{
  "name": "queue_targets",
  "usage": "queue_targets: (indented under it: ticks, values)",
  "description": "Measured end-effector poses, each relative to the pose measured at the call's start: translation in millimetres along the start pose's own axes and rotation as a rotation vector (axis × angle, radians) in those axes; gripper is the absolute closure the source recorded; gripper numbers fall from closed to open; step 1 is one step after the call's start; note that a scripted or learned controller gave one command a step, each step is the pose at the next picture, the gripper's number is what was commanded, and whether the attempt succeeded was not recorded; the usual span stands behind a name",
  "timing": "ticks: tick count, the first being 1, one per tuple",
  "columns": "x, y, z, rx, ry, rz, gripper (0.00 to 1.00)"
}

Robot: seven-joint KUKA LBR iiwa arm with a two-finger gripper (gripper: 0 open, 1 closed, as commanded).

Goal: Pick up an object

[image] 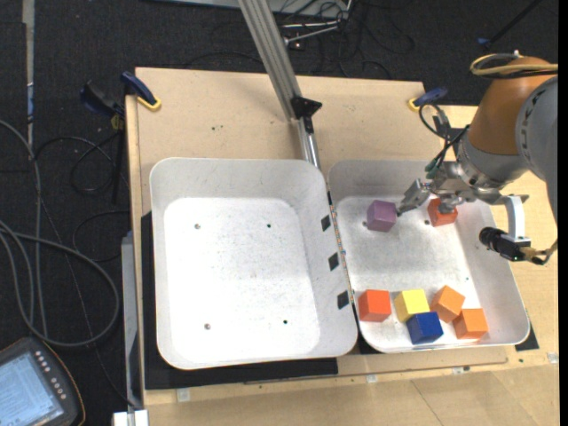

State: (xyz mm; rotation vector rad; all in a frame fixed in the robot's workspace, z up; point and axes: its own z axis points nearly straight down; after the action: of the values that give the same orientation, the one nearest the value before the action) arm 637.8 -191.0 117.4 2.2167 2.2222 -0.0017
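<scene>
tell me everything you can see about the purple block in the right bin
The purple block is a small cube-like piece with a matte, solid mauve surface, possibly foam or painted wood. It sits on the floor of the right bin, in its upper left part, turned slightly off square to the bin walls. It stands alone, apart from the cluster of orange, yellow and blue blocks along the near edge. The tool is just to its right; whether it touches the block is unclear.
</scene>
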Motion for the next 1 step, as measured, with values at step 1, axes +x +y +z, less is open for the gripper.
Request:
queue_targets:
  ticks: [1]
  values:
    - [-1.0, 2.2, -15.8, -0.010, -0.003, 0.000, 1.00]
